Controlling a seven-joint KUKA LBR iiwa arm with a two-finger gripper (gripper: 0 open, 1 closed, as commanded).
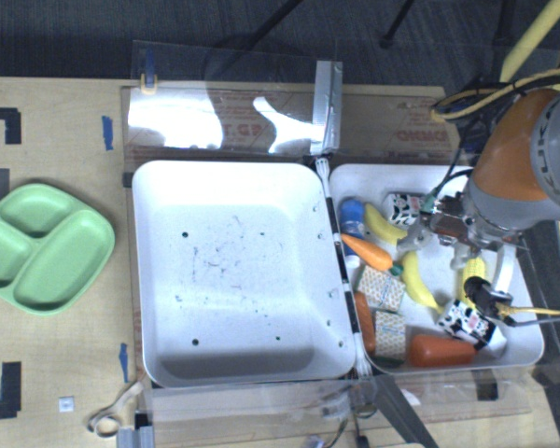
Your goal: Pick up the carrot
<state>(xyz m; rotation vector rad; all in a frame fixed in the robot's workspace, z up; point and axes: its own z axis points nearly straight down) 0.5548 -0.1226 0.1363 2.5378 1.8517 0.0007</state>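
Note:
The carrot (pixel 369 250) is orange and tapered. It lies slantwise in the right bin (pixel 527 339), near the bin's left wall and just below a blue object (pixel 352 215). My gripper (pixel 469 248) hangs over the right half of that bin, to the right of the carrot and apart from it, with a yellow banana (pixel 418 280) between them. Nothing shows as held by the gripper.
Around the carrot the right bin holds a second banana (pixel 383 224), two cow-patterned items (pixel 403 206) (pixel 467 323), patterned blocks (pixel 385 289), a red-orange piece (pixel 439 348) and an orange strip (pixel 364 317). The left bin (pixel 159 185) adjoins. A green divided plate (pixel 45 245) sits on the bench at left.

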